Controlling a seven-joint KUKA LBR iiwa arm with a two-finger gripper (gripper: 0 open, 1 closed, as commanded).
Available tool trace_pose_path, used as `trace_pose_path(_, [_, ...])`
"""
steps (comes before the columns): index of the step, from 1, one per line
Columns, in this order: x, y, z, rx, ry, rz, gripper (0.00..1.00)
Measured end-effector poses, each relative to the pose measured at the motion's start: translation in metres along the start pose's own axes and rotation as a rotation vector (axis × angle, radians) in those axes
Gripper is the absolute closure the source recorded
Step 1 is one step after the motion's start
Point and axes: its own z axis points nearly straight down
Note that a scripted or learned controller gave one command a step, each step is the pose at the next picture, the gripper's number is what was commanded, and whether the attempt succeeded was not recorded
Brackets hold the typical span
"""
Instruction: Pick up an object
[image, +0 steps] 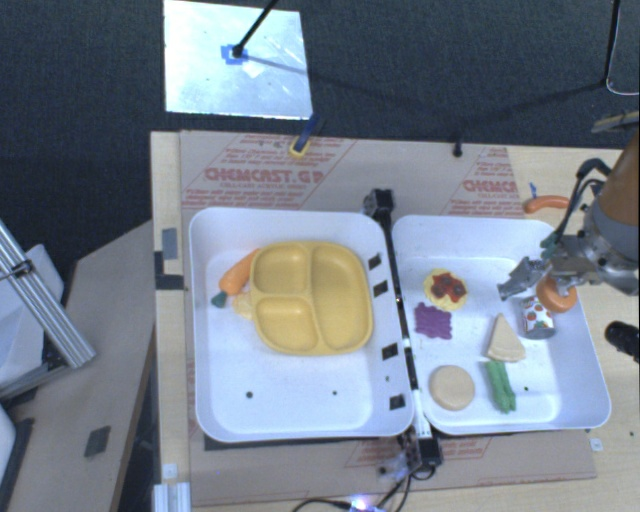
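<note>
1. Two white bins sit side by side on your table (170, 180); the left bin (215, 400) carries a yellow divided plate (305, 297) with a toy carrot (235, 273) tucked against its left edge.
2. Your work is in the right bin (585, 400). The arm reaches in from the right, and the end effector (532, 292) hangs over that bin's upper right part.
3. Whether its fingers are spread or closed, you cannot tell; they blur into the clutter beneath.
4. Nearest candidate: a small orange-and-white piece (543, 312) lies right at the end effector, just below it, touching or nearly so.
5. Next nearest: a pale wedge (505, 340) lies down and to the left, its long axis running roughly toward you.
6. Beyond that, a green stick (500, 386) lies below the wedge along the same line, and a round biscuit (452, 387) sits to its left.
7. Farther left, near the divider, you have a yellow disc with red topping (445, 288) above a purple piece (433, 321).
8. Judgement: a short drop favours the orange-and-white piece.
</note>
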Motion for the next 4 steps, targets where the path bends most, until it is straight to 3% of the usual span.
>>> trace_pose_path(1, [0.0, 0.002, -0.006, -0.011, -0.002, -0.003, 0.0])
trace_pose_path(3, [-0.01, -0.002, 0.095, -0.013, -0.003, -0.002, 0.0])
trace_pose_path(4, [0.0, 0.005, 0.136, -0.021, 0.01, -0.012, 0.0])
